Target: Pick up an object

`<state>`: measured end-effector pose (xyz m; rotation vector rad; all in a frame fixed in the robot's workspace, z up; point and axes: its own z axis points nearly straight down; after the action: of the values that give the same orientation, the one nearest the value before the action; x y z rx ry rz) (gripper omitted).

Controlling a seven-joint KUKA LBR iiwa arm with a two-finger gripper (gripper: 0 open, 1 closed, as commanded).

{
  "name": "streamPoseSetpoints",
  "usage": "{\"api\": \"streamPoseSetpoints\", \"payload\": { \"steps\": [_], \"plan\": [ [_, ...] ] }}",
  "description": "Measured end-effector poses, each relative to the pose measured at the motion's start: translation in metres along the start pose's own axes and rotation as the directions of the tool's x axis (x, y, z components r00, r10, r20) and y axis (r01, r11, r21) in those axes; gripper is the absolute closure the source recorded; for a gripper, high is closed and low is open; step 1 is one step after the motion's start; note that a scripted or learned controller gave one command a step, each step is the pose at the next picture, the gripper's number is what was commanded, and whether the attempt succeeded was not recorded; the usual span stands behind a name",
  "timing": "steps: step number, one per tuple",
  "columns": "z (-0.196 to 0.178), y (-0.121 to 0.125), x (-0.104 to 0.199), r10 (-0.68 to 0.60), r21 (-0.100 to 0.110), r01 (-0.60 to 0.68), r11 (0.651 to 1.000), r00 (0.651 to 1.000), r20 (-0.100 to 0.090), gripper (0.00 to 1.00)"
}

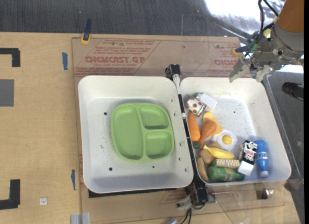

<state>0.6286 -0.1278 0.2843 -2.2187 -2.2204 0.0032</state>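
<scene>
Gripper (249,71) open above right bin's (277,121) far rim, toys (219,143) below.

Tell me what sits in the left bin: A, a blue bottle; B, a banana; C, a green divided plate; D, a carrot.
C: the green divided plate lies alone in the left bin, while the toy foods crowd the right bin.

Light wooden table (38,136) with black tape marks (13,57); cardboard sheet (125,56) clamped at top; dark grey floor (120,1), sunlit patch upper right.
</scene>
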Motion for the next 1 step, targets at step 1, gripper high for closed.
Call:
{"api": "streamPoseSetpoints", "payload": {
  "steps": [1],
  "plan": [
    [0.1016,-0.036,0.0483,-0.014,0.006,0.014,1.0,1.0,-0.002,0.0]
  ]
}}
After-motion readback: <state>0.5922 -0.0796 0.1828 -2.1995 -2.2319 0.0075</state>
